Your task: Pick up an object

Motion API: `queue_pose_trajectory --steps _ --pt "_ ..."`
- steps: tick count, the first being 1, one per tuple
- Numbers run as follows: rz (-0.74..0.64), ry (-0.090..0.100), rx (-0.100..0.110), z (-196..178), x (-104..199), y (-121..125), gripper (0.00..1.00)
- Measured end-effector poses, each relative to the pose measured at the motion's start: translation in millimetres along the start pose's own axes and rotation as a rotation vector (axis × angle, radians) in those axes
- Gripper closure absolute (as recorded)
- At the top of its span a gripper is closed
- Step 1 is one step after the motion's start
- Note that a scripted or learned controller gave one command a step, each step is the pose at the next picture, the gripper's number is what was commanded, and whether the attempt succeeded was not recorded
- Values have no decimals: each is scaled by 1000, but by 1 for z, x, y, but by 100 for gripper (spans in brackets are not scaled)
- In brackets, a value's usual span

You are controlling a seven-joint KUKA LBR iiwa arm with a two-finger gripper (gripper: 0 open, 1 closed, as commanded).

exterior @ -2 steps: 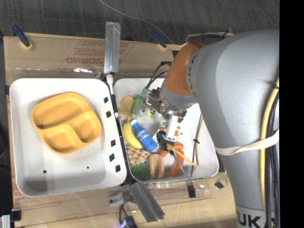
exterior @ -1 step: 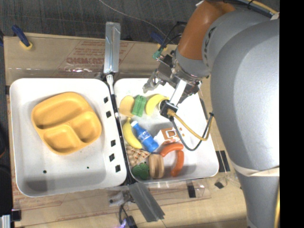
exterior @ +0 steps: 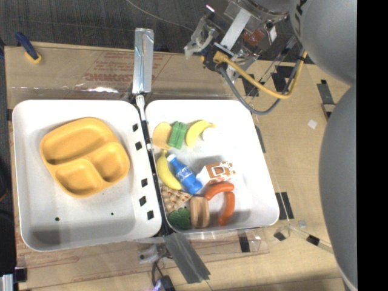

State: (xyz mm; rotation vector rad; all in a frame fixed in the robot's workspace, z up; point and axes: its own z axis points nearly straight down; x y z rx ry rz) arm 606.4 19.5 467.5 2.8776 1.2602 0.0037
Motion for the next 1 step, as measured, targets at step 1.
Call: queue_pose_trajectory --steps 1 --pt "-7 -17 15 237 13 9 0"
